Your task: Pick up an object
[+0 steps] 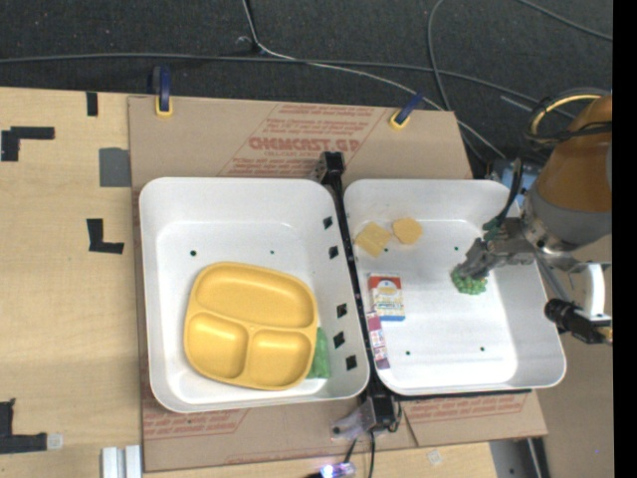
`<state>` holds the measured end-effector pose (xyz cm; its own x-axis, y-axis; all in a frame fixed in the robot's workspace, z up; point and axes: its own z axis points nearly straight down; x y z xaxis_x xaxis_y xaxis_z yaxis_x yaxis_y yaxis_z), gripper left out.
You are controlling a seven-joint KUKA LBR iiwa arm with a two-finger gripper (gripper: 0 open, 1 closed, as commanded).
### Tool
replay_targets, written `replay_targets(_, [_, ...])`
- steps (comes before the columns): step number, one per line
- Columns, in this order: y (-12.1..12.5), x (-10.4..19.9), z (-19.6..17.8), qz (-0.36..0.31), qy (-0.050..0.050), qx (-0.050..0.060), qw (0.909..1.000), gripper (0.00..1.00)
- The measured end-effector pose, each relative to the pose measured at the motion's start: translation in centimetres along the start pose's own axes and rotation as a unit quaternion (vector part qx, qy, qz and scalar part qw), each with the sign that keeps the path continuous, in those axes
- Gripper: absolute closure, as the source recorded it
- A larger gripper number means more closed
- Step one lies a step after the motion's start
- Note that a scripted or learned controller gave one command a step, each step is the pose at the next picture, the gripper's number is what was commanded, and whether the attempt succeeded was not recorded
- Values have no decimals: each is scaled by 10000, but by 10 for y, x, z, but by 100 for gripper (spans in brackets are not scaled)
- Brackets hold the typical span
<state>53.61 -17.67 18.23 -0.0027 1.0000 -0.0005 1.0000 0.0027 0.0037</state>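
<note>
The gripper (476, 265) hangs low in the right bin (518, 366) with the small green object (470, 284) directly beneath its jaws — touching or nearly so — though whether they are spread or pinching it, I cannot tell.

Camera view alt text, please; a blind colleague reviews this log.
The end effector sits low over a small green object in the right bin, near two tan pieces and a small packet. The left bin holds a yellow divided tray.
</note>
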Motion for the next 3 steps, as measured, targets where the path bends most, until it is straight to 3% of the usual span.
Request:
replay_targets(2, [3, -2, -79, 4, -3, 2, 10000, 100])
replay_targets(3, [11, 53, -84, -18, 6, 17, 10000, 100])
